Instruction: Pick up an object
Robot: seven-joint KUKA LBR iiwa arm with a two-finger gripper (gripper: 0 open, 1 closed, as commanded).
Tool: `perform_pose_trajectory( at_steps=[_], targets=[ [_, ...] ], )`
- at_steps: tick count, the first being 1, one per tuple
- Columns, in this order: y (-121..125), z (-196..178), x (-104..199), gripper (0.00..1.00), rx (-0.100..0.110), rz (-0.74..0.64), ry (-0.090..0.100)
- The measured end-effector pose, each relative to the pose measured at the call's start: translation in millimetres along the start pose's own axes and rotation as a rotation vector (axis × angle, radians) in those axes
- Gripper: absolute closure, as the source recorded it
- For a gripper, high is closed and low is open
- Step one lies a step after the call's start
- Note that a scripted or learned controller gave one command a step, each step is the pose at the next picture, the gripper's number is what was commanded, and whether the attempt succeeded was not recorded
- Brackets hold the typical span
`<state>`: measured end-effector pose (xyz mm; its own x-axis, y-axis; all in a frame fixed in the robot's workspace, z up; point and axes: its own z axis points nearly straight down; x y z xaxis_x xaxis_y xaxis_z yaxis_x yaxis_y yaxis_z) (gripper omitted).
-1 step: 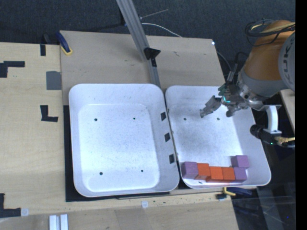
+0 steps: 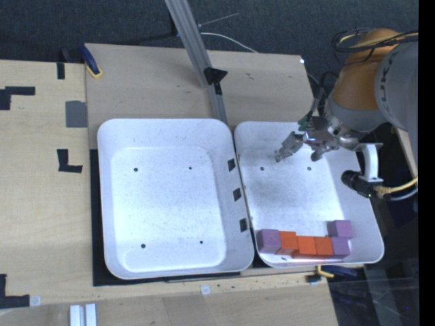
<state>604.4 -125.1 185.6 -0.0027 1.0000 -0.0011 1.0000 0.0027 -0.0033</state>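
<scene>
Camera view is showing the pincer [image 2: 297,149] hanging spread and empty over the right bin's [image 2: 299,195] far end; blocks [image 2: 306,243] are lying along its near wall, well apart. Descending squarely over one block looks best.

My arm [image 2: 380,73] runs off the right edge of the frame, so its upper links are cut away. My tool [image 2: 298,149] is small and blurred at right of centre; I cannot tell how its tips stand. The counter [image 2: 41,134] is clipped by the left edge. At lower right, the blocks [image 2: 306,242] crowd together, their far sides hidden against the bin wall [image 2: 319,260].
</scene>
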Motion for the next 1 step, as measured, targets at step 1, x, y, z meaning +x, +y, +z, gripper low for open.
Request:
perform_pose_trajectory(
  at_steps=[1],
  targets=[
    [26.5,24.6,-34.6,0.0,-0.001,0.003,-0.001]
  ],
)
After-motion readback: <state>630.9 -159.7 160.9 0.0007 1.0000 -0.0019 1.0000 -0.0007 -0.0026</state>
